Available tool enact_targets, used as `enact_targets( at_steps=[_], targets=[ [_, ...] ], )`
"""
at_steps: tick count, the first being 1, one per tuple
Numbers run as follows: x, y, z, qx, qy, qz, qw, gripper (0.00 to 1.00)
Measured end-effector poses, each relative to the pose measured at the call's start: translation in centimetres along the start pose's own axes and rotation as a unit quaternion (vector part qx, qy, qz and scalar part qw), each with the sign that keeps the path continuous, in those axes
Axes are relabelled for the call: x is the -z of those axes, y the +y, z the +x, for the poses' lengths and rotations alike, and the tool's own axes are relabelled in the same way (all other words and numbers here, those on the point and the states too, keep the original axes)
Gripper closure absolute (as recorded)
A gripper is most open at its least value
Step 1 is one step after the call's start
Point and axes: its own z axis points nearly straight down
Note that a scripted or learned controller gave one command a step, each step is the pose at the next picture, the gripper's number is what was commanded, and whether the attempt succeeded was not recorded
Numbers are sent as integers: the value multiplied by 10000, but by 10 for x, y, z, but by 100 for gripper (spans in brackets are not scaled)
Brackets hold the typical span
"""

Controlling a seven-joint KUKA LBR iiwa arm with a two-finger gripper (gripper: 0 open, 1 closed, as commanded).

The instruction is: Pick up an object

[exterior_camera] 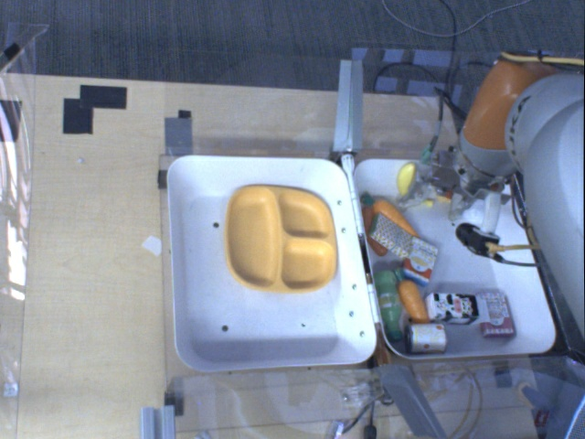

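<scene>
My gripper (428,188) hangs low over the back of the right bin (535,337), under the grey wrist and its orange band. A yellow fruit-like object (405,177) lies just to its left, close to the gripper or touching it. An orange carrot-shaped object (393,215) lies in front of the gripper on its left side, with a grey patterned packet (391,237) beside it. Nothing shows as held by the gripper.
The right bin's front holds a green bottle (388,295), an orange piece (413,301), a tin can (427,338), a black-and-white carton (452,307), a maroon box (495,315) and a small packet (421,256). A yellow compartment tray (279,236) lies in the left bin (196,327).
</scene>
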Motion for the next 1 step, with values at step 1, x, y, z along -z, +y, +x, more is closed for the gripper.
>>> enact_targets(
  at_steps=[1],
  targets=[
    [0,-1,1,-62,-7,-3,10000,0]
  ],
)
